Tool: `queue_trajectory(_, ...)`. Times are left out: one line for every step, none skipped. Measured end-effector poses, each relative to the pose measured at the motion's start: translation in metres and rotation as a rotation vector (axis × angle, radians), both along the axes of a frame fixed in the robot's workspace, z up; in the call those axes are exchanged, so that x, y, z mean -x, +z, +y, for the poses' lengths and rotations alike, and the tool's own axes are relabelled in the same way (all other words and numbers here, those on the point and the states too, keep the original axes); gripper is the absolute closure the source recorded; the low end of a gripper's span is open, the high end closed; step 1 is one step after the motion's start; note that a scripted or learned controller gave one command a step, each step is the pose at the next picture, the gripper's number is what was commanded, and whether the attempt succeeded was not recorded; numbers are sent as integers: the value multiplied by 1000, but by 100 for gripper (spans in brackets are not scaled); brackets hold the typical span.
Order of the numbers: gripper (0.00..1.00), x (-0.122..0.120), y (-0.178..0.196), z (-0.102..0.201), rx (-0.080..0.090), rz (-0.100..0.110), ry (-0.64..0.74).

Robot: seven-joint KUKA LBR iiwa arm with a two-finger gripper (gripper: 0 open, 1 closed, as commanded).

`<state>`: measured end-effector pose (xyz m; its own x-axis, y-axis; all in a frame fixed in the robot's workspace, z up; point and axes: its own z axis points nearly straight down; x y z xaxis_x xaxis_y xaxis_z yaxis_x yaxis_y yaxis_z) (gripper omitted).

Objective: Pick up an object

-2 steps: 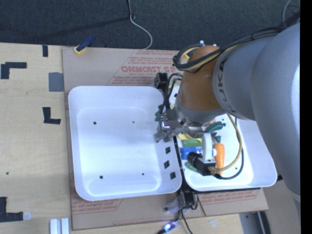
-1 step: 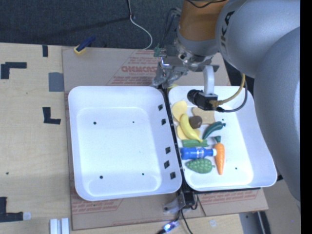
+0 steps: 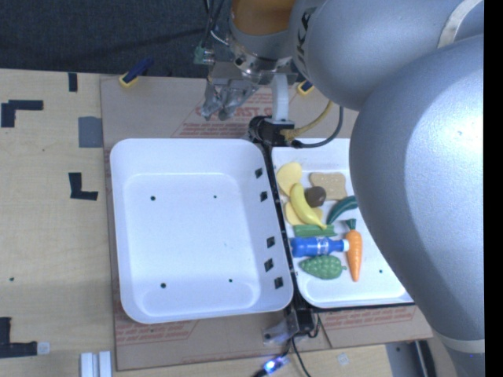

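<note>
My gripper (image 3: 221, 107) hangs above the brown bench just behind the back rim of the left bin (image 3: 118, 210), with nothing seen in it. The objects lie in the right bin (image 3: 377, 289), clustered at its left side: a yellow banana (image 3: 302, 206), a pale yellow piece (image 3: 288, 174), a tan slice (image 3: 328, 184), a small brown ball (image 3: 315, 196), a dark green pod (image 3: 343, 207), a green stick (image 3: 313, 230), a blue bottle (image 3: 317, 247), an orange carrot (image 3: 354, 256) and a bumpy green fruit (image 3: 322, 268). The arm's grey bulk hides the bin's right part.
The two bins meet along a black-clipped divider (image 3: 273, 226). A blue-and-yellow item (image 3: 135, 72) lies on the bench at the back left. Black tape marks (image 3: 78, 188) dot the wooden table left of the bins.
</note>
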<state>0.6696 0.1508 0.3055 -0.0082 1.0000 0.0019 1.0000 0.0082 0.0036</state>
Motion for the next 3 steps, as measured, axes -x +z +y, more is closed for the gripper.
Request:
queue_trajectory(100, 3, -83, 57, 3, 10, -2)
queue_trajectory(100, 1, -29, 85, -1, 0, -3)
queue_trajectory(100, 1, 20, 83, 0, 0, -6)
